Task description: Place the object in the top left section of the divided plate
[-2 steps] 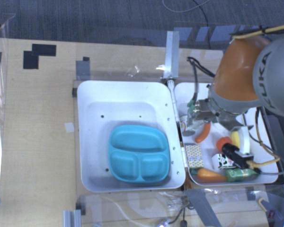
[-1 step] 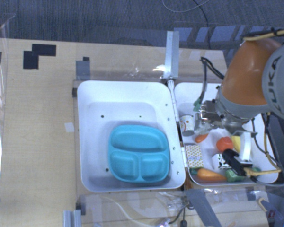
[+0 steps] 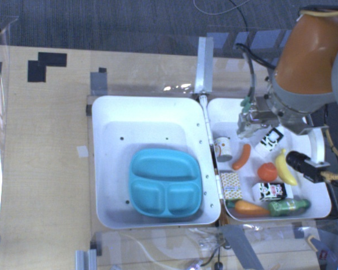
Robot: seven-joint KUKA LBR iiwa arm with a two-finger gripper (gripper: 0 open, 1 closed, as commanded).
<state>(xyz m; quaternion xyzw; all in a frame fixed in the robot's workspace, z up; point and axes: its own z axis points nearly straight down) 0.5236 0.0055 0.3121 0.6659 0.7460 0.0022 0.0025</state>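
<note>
We see the claw [image 3: 252, 122] over the right bin [image 3: 325, 207]; finger state we cannot tell. The sausage [image 3: 241, 157] just below looks light, smooth, slippery: grip mid-length. The blue plate [image 3: 165, 182] waits left.
</note>
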